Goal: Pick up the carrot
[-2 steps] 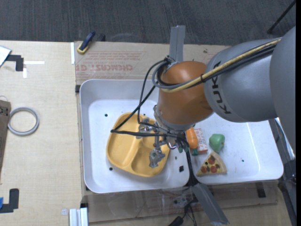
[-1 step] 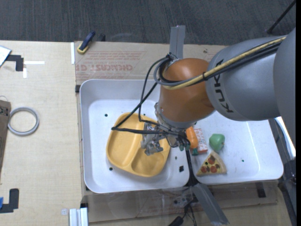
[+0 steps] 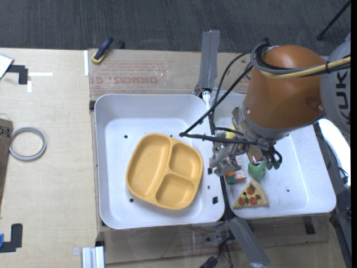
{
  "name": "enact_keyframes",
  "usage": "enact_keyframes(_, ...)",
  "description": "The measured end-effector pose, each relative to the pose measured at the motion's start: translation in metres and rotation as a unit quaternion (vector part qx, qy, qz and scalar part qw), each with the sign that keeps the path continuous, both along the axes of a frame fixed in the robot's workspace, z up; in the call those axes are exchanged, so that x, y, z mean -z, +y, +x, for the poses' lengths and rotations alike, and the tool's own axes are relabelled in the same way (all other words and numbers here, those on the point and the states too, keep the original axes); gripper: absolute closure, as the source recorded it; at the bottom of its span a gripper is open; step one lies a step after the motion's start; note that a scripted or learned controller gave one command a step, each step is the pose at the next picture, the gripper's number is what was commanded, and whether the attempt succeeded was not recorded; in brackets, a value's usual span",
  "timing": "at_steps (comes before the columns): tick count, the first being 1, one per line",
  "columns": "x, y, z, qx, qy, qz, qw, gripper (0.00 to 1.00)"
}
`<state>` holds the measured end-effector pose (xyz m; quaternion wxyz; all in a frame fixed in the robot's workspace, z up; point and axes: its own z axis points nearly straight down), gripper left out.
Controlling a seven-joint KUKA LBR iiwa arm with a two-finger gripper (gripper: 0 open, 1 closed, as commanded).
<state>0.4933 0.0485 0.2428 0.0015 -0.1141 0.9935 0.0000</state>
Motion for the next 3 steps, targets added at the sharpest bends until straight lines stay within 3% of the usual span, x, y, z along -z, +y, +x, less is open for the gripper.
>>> enact_keyframes(1,0.052,-0.039,0.003,0.124,0.002,0.0000,0.9923,1.00)
enact_keyframes(2,0.051,-0.069,-0.015,0.255,0.001,0.0001,0.9671,1.00)
enact_keyframes(3,0.021,-0.087,0.037,0.206,0.000,0.0003,0.9785,1.00)
